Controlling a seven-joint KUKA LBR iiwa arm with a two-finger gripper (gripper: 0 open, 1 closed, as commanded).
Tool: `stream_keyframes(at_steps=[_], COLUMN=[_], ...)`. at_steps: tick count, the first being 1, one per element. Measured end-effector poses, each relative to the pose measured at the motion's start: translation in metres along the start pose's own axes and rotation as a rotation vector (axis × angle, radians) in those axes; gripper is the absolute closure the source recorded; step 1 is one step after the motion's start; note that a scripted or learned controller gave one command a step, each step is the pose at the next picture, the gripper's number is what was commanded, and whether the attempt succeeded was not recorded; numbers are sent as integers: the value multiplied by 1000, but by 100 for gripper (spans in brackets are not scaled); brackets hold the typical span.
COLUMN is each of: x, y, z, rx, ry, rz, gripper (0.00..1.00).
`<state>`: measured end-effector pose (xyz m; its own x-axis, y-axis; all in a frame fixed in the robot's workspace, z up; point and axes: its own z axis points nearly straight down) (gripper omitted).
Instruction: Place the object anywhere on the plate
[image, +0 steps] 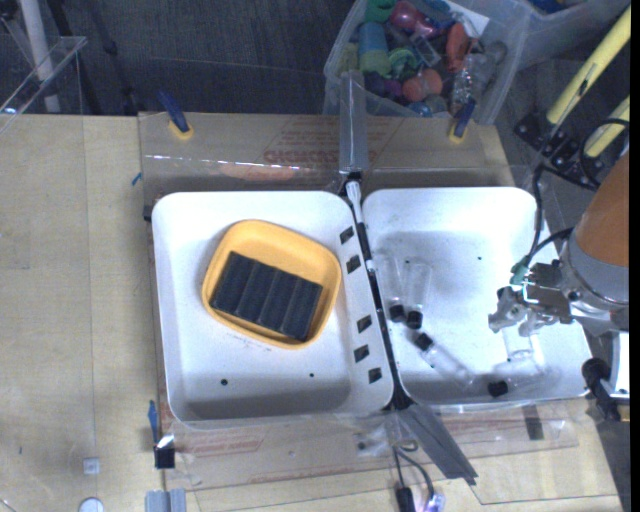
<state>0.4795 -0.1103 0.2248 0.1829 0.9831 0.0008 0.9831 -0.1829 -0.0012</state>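
Already your ridged black rectangular object lay on the glossy yellow square plate, well apart from the gripper; its grip state you couldn't tell.

From my station I see two shallow white bins side by side, the left bin and the right bin, split by a grey divider with dark tabs along it. Behind them, past the bench's far edge, a clear tub holds a jumble of coloured toys. Blue clamps and grip the clear sheet at the back. The wooden bench stretches pale to the left.
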Motion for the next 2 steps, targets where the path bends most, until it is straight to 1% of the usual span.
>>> stream_keyframes(at_steps=[1,2], x=[18,68], y=[38,13], z=[109,41], rx=[3,-1], ry=[0,-1], rz=[-201,-355], gripper=[100,100])
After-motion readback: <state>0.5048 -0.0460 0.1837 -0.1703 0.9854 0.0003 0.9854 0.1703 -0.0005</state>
